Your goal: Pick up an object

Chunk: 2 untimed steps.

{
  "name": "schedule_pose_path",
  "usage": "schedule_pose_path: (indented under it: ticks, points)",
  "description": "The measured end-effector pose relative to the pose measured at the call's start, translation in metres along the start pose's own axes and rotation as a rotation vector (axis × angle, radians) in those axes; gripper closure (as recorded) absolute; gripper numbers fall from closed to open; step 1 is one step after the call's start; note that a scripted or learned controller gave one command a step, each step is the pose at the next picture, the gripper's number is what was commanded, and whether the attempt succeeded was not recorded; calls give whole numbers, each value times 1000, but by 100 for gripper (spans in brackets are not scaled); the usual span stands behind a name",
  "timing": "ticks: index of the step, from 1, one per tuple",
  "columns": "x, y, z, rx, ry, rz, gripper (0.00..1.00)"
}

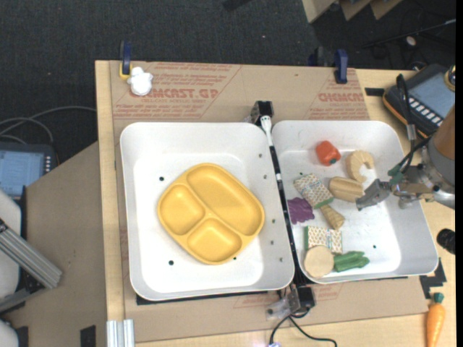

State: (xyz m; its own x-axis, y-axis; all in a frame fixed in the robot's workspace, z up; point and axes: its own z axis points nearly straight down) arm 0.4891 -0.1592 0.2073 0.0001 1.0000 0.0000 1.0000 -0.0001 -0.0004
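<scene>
Gripper (377, 194): spread apart, pinching nothing, low near the right edge of the right bin (412, 255).
Closest toy: tan bread roll (346, 189), just beside the fingertips, likely the target.
Yellow plate (210, 212): middle of the left bin (137, 194), well apart.

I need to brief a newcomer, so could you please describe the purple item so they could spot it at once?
Look at the right white bin, the one crowded with small toys. The purple item lies by that bin's left wall, about halfway down, just below a checkered piece. It is the sole purple thing there, crumpled in outline.
</scene>
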Motion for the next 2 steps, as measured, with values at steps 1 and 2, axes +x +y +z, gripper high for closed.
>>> schedule_pose_path:
  ticks: [1,2]
  points:
    - [29,44,128,3,2,-4,0]
    - [26,45,111,-4,-1,1,100]
